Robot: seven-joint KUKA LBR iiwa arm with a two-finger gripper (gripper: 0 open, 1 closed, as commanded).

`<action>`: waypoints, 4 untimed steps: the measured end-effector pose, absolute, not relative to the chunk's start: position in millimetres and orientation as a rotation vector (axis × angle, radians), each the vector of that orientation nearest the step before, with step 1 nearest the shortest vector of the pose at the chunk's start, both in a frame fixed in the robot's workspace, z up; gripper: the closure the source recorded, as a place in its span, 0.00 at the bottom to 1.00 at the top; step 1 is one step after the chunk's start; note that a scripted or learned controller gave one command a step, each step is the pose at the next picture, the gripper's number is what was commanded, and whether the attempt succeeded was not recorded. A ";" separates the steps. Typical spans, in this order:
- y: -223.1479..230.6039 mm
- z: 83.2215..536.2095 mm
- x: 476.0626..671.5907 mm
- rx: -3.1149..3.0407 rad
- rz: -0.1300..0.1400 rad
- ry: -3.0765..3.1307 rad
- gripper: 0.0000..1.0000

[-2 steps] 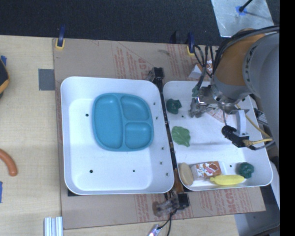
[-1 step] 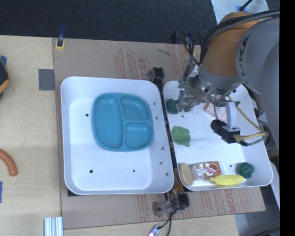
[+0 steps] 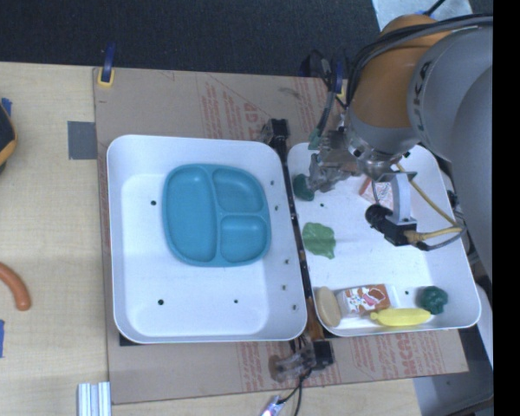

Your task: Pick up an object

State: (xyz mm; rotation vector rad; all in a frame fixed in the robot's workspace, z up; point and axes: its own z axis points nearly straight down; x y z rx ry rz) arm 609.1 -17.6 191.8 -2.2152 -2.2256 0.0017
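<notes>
Pincer (image 3: 322, 170) is low in the right bin's (image 3: 455, 232) far corner, just beside a small dark green piece (image 3: 304, 187). Open or closed, I cannot tell. Nothing is visibly lifted, so the pick isn't done; a green lump (image 3: 319, 238) waits nearby.

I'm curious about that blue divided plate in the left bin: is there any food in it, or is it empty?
Empty. The blue divided plastic plate lies flat in the left white bin, all three compartments bare.

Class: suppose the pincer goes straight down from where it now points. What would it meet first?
Probably the dark green object at the right bin's left wall, just below the pincer; depth is unclear.
</notes>
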 end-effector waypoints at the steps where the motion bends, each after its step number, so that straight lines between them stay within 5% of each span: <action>1: -47.5 191.6 587.3 -2.218 0.004 -2.221 1.00; 2: -58.2 191.5 577.4 -2.218 0.005 -2.220 1.00; 3: -6.1 191.8 605.8 -2.215 0.002 -2.224 1.00; 4: -46.4 194.2 583.9 -2.217 0.005 -2.221 1.00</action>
